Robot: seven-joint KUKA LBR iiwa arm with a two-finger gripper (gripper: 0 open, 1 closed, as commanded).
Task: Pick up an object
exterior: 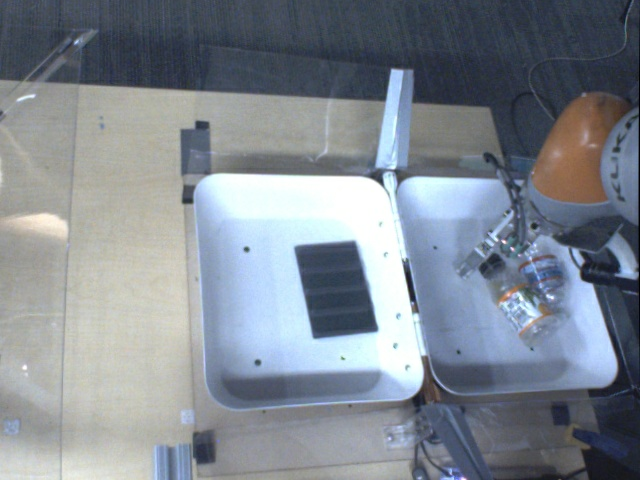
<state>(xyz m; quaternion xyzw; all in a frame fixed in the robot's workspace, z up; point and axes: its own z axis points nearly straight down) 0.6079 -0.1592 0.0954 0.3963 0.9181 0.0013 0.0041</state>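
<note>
Arm: we see it reach in from the right, orange band up.
Gripper (482,260): angled down-left, low; we cannot read how it is set.

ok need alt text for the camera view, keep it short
A grey robot arm with an orange band reaches from the right into the right white bin, its pincer low beside a clear plastic bottle lying there. The left white bin holds a flat, dark ribbed rectangular block.
</note>
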